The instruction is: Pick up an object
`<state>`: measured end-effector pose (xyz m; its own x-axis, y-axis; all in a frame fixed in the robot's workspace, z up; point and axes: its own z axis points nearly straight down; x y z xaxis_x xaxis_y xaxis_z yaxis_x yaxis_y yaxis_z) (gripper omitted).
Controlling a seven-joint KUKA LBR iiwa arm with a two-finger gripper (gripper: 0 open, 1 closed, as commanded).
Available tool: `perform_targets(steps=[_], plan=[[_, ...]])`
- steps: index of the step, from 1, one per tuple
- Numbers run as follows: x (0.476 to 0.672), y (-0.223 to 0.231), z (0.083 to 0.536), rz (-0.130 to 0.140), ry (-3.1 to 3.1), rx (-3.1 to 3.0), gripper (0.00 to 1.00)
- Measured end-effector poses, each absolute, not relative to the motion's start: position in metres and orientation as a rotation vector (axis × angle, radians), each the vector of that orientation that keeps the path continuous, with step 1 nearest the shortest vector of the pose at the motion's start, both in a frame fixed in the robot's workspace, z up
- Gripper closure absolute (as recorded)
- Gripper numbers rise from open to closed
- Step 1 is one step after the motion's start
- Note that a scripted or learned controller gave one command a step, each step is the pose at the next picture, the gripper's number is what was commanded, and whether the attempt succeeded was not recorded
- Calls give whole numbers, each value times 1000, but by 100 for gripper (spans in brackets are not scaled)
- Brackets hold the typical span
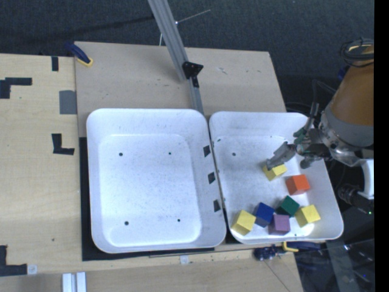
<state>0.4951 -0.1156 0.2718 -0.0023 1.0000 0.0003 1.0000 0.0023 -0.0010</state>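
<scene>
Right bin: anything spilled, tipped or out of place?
Nothing stands out. All seven blocks lie inside the right bin: five clustered at its near edge, the orange block apart, and a yellow block at the gripper fingertips.

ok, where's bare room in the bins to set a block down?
The left bin has its whole floor bare. In the right bin, the far-left stretch beside the divider is free. It is crowded at the near edge: yellow cube, blue cube, purple cube, green cube. The gripper works mid-bin.

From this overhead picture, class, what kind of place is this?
Probably a robotics lab test bench: a robot arm reaches over two white bins, one holding coloured blocks, on a plywood bench.
</scene>
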Motion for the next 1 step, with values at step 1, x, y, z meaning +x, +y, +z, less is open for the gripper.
perform_targets(steps=[1], plan=[[495,-116,272,1,-2223,-2218,0]])
